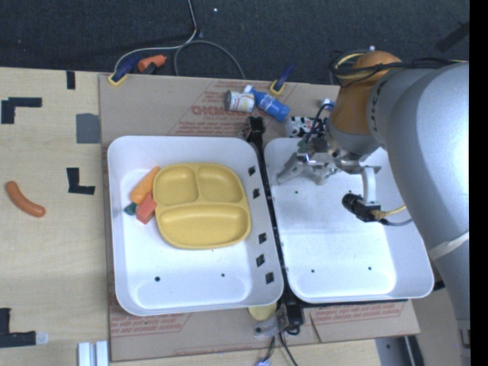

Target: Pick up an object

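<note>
While the tool [309, 166] hangs low over the far edge of the right bin [343, 269], at the corner nearest the divider between the two bins, its metal fingers appear spread apart with nothing between them, so I judge it open and holding no object. That bin's floor is bare white where it can be seen.

Things to pick lie elsewhere. A yellow divided plate [202, 204] sits in the middle of the left bin [183, 288], and an orange carrot-like toy [142, 187] lies against the plate's left rim, touching it, with a small reddish piece [145, 212] just beside it. Outside the bins, a small bottle with a blue end [259, 102] lies on the cardboard sheet [191, 113] near the bench's far edge, and an orange sausage-shaped toy [25, 199] rests near the bench's left edge, well apart from everything else.

By my reading the step in hand is the approach, with no grasp made yet. The next move calls for carrying the tool across the divider toward the left bin, lining it over a small piece such as the carrot-like toy, then descending and closing.

Faint red printing runs along the cardboard's far edge, too blurred to read; the bottle's label is likewise illegible.
</note>
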You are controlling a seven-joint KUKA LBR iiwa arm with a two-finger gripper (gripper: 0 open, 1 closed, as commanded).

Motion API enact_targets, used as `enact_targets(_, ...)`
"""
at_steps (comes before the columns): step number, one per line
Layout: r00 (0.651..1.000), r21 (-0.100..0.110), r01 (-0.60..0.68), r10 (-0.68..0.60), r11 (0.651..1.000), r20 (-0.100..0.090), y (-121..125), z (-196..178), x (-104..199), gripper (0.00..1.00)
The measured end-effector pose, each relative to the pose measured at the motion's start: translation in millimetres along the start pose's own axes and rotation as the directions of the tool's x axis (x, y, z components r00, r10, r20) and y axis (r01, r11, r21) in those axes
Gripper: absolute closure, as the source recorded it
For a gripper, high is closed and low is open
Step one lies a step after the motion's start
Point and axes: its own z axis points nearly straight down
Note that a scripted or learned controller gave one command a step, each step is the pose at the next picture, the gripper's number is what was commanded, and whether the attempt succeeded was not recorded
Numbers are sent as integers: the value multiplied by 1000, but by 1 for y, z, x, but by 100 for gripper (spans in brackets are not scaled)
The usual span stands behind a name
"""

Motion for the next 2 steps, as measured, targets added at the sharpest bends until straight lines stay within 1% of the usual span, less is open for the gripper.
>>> enact_targets(1, 1000, 1, -1, 1, 1000, 0, 18, 1, 5, 0)
enact_targets(2, 1000, 1, -3, 3, 1000, 2, 0, 0, 11, 0)
